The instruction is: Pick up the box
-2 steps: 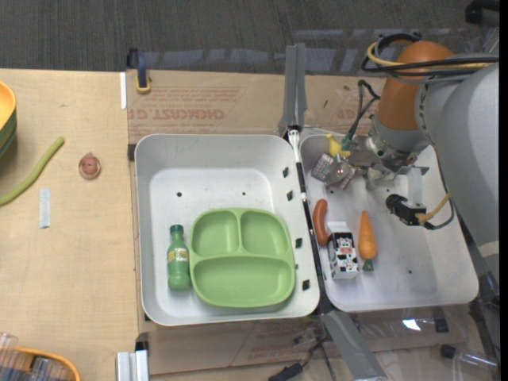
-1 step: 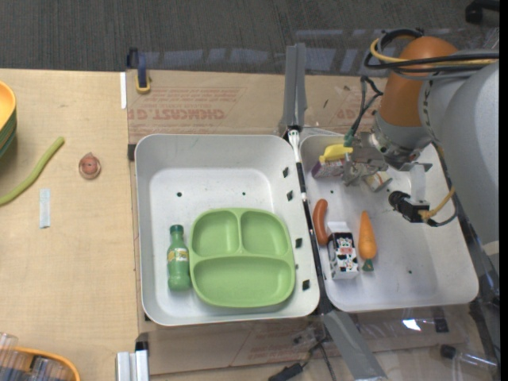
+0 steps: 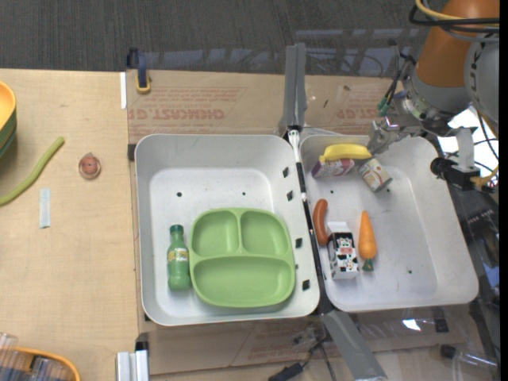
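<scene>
White-and-black printed cardboard carton (image 3: 343, 254) is the box, sitting low in the right white bin (image 3: 421, 284), around 7 o'clock of its floor. Probably light and stiff, slightly crushable, so I'd pinch across its narrow sides. Trouble: orange plastic carrot (image 3: 367, 238) lies just beside it at 3 o'clock and a red sausage (image 3: 320, 217) at 10 o'clock (tight squeeze). Gripper (image 3: 387, 131) hangs near the bin's 12 o'clock rim by the yellow banana (image 3: 344, 151); can't tell if it's clenched or released.

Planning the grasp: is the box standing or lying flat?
Lying flat. The box rests on its broad side on the bin floor, beside the carrot.
</scene>
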Controlling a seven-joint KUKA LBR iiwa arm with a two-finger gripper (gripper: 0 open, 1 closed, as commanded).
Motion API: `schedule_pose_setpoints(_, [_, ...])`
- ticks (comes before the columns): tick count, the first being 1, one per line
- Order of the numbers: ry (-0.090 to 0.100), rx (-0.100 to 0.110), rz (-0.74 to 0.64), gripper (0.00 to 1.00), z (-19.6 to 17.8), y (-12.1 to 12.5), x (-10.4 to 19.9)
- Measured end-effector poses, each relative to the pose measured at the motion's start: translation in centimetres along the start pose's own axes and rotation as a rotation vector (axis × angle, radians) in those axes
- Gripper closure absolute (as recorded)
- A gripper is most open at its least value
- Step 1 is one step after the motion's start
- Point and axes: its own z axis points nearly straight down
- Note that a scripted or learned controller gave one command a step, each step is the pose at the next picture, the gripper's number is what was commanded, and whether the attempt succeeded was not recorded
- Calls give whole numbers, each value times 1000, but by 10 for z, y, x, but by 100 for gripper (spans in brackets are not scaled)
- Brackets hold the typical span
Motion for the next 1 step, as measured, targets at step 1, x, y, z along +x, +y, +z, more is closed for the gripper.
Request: schedule_pose_setpoints(1, [1, 1, 129, 100, -11, 5, 47])
